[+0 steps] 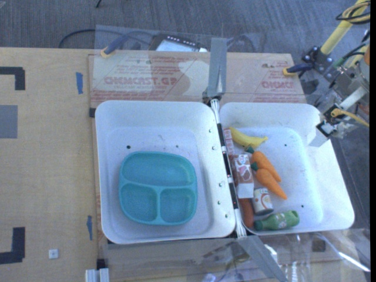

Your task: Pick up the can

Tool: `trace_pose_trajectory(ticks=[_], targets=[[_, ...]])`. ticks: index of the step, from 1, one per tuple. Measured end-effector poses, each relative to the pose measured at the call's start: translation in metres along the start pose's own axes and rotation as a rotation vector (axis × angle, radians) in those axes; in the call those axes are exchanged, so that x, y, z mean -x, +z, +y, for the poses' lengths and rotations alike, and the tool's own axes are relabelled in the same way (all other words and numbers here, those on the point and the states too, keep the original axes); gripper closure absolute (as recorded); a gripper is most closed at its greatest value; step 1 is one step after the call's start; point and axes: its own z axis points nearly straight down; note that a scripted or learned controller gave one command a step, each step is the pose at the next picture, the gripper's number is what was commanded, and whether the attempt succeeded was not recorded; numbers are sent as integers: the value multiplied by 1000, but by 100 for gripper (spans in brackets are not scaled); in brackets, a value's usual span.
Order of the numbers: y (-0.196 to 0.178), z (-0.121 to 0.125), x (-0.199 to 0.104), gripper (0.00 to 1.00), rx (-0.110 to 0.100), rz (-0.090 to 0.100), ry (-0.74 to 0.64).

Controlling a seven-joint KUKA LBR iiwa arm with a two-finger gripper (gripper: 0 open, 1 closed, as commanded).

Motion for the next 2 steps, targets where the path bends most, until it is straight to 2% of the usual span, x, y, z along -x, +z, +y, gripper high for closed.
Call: trace_pose_trajectory(ticks=[1, 2], targets=[[37, -2, -2, 100, 0, 6, 61], [27, -3, -3, 100, 0, 5, 57]])
